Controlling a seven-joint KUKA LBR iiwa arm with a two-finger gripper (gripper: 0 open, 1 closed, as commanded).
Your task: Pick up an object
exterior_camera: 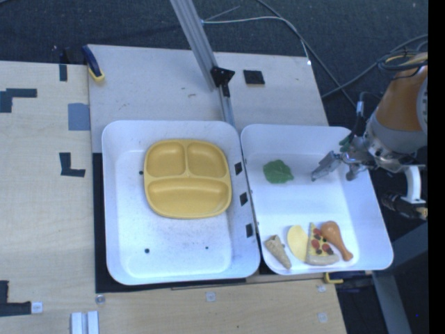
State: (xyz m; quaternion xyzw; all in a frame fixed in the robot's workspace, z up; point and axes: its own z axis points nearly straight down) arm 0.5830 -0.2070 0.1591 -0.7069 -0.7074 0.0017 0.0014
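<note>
Camera view puts the nearest pick, a flat green leaf-shaped toy food pc (278,172), in the upper part of the right shallow white plastic bin (361,207), lying flat on the floor. My pincer (336,170) hangs just to its right, over the same bin, two fingers spread open w/ nothing between them. Other candidates sit at the bin's near edge, well apart from me: an orange toy drumstick (336,238), a pizza-slice toy (319,248), a pale yellow wedge (297,241), a tan chunk (278,251). Left white bin (118,207) holds a yellow sectioned plastic tray (188,178).

Risk, as I judge it: green pc is thin & flat, so fingers may close above it or skid off. Descending off-centre could just nudge it away.
</note>
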